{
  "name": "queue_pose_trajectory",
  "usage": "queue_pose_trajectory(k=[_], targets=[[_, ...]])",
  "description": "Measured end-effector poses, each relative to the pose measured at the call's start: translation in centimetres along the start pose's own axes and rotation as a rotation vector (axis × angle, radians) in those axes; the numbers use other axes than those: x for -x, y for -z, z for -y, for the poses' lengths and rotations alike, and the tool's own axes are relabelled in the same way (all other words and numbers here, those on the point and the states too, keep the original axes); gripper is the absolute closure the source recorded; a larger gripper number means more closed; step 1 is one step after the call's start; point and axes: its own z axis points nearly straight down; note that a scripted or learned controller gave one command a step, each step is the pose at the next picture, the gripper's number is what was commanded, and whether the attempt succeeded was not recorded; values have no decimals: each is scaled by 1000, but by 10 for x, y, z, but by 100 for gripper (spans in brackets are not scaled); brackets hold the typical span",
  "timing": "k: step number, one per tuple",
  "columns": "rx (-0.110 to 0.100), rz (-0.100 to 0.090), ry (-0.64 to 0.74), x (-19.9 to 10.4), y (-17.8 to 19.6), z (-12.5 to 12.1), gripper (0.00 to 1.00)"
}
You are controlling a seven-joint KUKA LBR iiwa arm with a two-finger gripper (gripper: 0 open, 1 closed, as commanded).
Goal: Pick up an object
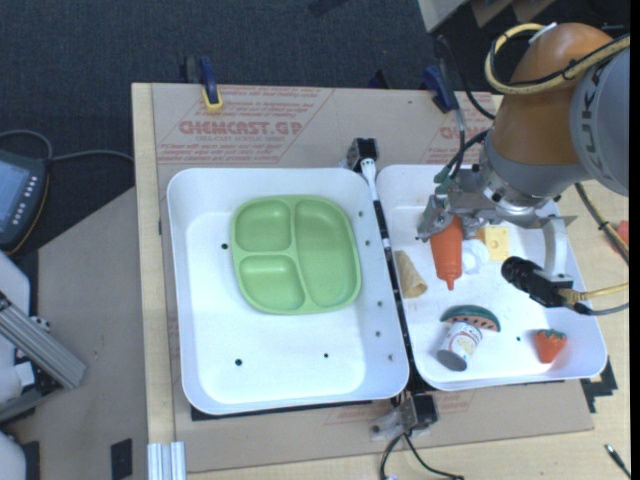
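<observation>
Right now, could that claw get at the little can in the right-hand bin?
Probably yes: the can lies uncovered in the same bin, close to the claw, with just a watermelon slice beside it.

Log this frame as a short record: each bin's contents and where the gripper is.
left bin: green divided plate
right bin: carrot-shaped toy, beige cone, yellow piece, watermelon-slice toy, small jar, strawberry-like toy
gripper: over the right bin, at the carrot-shaped toy's upper end
grasp: cannot tell from this view
</observation>
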Motion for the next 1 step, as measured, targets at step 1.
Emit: queue_pose_trajectory(k=[1], targets=[[5,0,3,-15,10,-6,100]])
